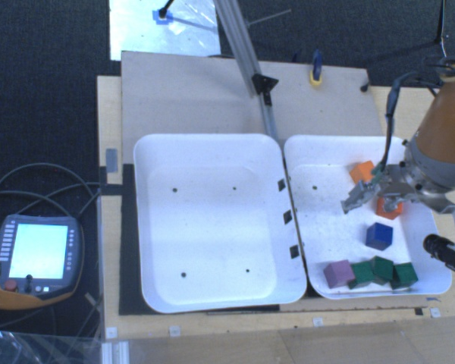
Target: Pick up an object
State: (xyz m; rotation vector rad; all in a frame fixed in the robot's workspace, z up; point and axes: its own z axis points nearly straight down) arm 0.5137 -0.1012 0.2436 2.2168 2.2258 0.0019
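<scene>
Nearest the viewer, along the front wall of the right bin (440,285), a row of small blocks lies close together: a purple block (338,273) beside three green blocks (381,271) that touch or nearly touch one another. Just behind them a blue cube (379,235) stands apart on bare floor. Farther back, the gripper (368,196) hangs low over the bin, next to an orange block (362,172) and a red-orange piece (389,208) partly hidden under the wrist; whether its fingers are apart or together cannot be told, and nothing is visibly held between them. The left bin (212,146) lies alongside. All the blocks look small, rigid and light, probably foam or wood with flat faces, so none should deform or break. The blue cube seems the easiest target, taken across two opposite side faces; the crowded green blocks leave little room for fingers.
</scene>
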